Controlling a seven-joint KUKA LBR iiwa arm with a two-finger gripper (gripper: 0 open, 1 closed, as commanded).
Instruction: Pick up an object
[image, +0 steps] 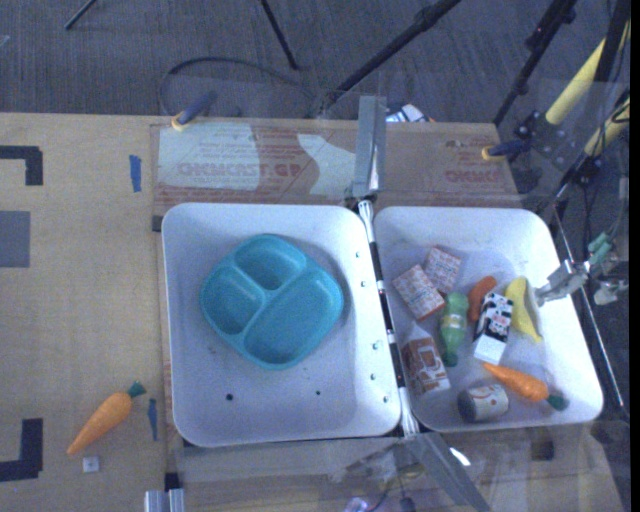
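White plastic all round: two shallow bins, and the pickable stuff is piled in the right bin (470, 215), while the left bin (200, 225) is taken up by a blue divided plate (272, 300). The gripper (552, 290) is seen at about 3 o'clock of the right bin, low over the rim. It's too blurred for its state to be called, so spread or pressed together can't be told.

Just at its 9 o'clock side lies a yellow banana (522, 308), touching a cow-print carton (493, 322). A toy carrot (520, 383) and a small can (483, 402) are found toward 5 o'clock, and a green bottle (453, 325) lies near the bin's middle.

Judging by that, the approach step is in hand and no grab is made yet; everything looks to be lying on the bin floor. For the next move, one target should be settled on, probably the banana. A descent beside it is called for without the carton being clipped, since the two are jammed together.
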